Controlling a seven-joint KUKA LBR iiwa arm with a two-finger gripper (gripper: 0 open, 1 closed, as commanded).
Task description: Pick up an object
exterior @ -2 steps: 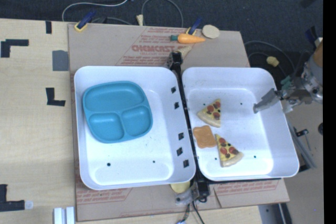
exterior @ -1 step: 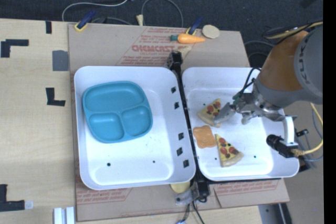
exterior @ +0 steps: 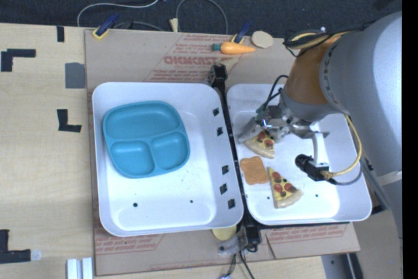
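**Toy pizza slice under the gripper, near the right bin's inner wall**

The toy pizza slice nearest the gripper, a small flat plastic wedge with a tan crust and red dots (exterior: 263, 142), lies in the right-hand shallow white bin (exterior: 346, 209), close to the wall this bin shares with its neighbour and about midway along it. The two-finger gripper (exterior: 269, 122) sits directly above the slice's far edge, touching or almost touching it; whether it is parted, closed or gripping anything cannot be told from this angle.

Judging by its look, the slice is light, rigid and smooth, and thin enough that it offers little height to pinch. The crust end looks the thickest part and the best place to take hold; a grip across the narrow tip would likely slip off.

Just beside it towards the bin's near edge lie a flat tan square like a toy slice of toast (exterior: 254, 170) and a second toy pizza wedge with a pale crust (exterior: 283, 187). The left-hand white bin (exterior: 117, 215) carries a blue plastic divided plate (exterior: 146, 138). An orange toy carrot (exterior: 235, 47) rests on the cardboard beyond the bins' far edge.
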